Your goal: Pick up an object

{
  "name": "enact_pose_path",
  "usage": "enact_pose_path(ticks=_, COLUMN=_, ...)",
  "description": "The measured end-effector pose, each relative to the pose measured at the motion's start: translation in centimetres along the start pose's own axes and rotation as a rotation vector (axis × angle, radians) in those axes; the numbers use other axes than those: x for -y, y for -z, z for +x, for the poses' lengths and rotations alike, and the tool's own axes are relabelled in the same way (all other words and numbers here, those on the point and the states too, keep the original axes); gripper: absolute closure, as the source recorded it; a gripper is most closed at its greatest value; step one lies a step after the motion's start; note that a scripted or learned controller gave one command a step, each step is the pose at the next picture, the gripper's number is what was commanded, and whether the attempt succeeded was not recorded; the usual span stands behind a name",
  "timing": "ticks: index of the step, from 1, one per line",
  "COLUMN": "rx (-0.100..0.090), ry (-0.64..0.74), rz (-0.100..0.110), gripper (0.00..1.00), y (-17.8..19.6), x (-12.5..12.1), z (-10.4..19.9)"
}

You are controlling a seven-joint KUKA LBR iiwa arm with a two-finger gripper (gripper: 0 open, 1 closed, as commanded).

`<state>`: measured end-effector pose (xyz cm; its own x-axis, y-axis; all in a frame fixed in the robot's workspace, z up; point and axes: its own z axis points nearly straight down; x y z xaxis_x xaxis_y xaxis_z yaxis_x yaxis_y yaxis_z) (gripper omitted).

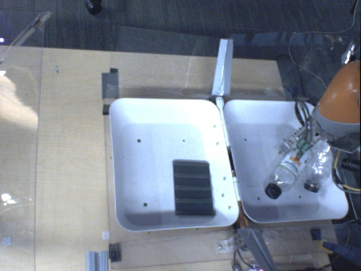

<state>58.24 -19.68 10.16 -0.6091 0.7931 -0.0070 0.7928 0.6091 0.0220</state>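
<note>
**Two bins, one ribbed block, two clear bottles**

Smooth white right bin (254, 117) holds two see-through plastic bottles (286, 174), lying tilted, black caps down-left. Left bin (121, 151) has one black ribbed rectangular block (193, 188). Gripper (299, 141) sits right above the bottles; can't tell its jaws.

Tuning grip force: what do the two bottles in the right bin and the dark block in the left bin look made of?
Both bottles look like clear thin plastic: the bin's white shows through them, with glossy glints. One has a black cap and a paper-like label. The dark block looks matte black, ribbed across its top, perhaps rubber or foam; the view cannot settle which.
</note>
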Motion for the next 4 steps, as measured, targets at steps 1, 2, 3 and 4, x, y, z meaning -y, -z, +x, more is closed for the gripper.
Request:
enact_pose_path(ticks=1, rx=-0.006, ry=0.144, rz=0.017, gripper=1.00, y=0.3, x=-0.6, z=4.2)
enact_pose_path(ticks=2, rx=-0.003, ry=0.371, rz=0.014, gripper=1.00, y=9.7, x=-6.2, z=2.0)
enact_pose_path(ticks=3, rx=-0.004, ry=0.371, rz=0.014, gripper=0.00, y=9.7, x=-6.2, z=2.0)
enact_pose_path(ticks=4, rx=-0.003, ry=0.321, rz=0.014, gripper=0.00, y=16.3, x=-5.1, z=5.9)
